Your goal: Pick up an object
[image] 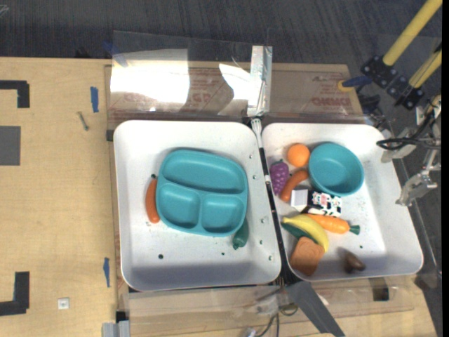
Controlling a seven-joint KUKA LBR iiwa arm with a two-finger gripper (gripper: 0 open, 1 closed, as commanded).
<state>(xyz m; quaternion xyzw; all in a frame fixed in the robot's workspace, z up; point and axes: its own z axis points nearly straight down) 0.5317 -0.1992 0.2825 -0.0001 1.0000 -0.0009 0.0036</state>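
Bread and banana crowd the right bin beside a teal bowl, clustered as pick candidates; claw state: cannot tell.

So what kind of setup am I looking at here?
Most likely a robot lab's bin-picking test bench, not a kitchen: two shallow white bins side by side on a plywood bench, holding a teal divided plate, a teal bowl and toy food like a banana.

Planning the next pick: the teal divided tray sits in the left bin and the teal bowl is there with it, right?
Not quite. The camera view shows the divided tray in the left bin, but the bowl is in the right bin, beside the orange.
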